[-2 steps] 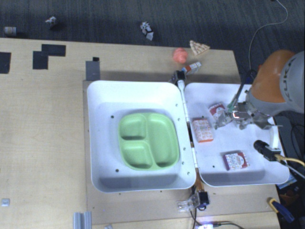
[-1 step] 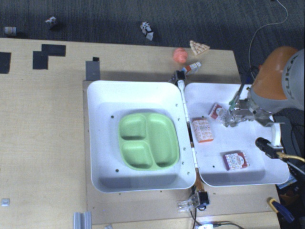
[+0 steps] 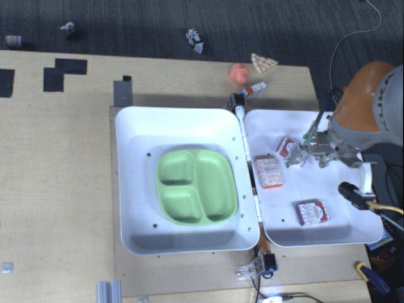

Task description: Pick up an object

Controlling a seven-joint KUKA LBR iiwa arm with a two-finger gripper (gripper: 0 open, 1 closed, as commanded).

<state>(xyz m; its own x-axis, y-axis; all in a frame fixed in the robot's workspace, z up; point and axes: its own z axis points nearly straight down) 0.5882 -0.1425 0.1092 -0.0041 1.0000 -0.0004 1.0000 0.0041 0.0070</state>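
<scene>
In the right bin (image 3: 278, 122) lie three small packets: an orange and white one (image 3: 269, 172) near the left wall, a red and white one (image 3: 286, 147) further back, and a dark red one (image 3: 312, 212) toward the front. My gripper (image 3: 302, 156) hangs over the middle of that bin, just right of the far red packet, at the end of the grey arm with the orange band (image 3: 363, 103). Its metal fingers point down and left, with nothing visibly between them.
The left bin (image 3: 136, 137) holds a green sectioned tray (image 3: 196, 185). Behind the bins on the bench lie a pink ball (image 3: 238, 73), a pizza-slice toy (image 3: 264, 62) and a small tube (image 3: 252, 91). Cables and clips sit at the bins' front edge.
</scene>
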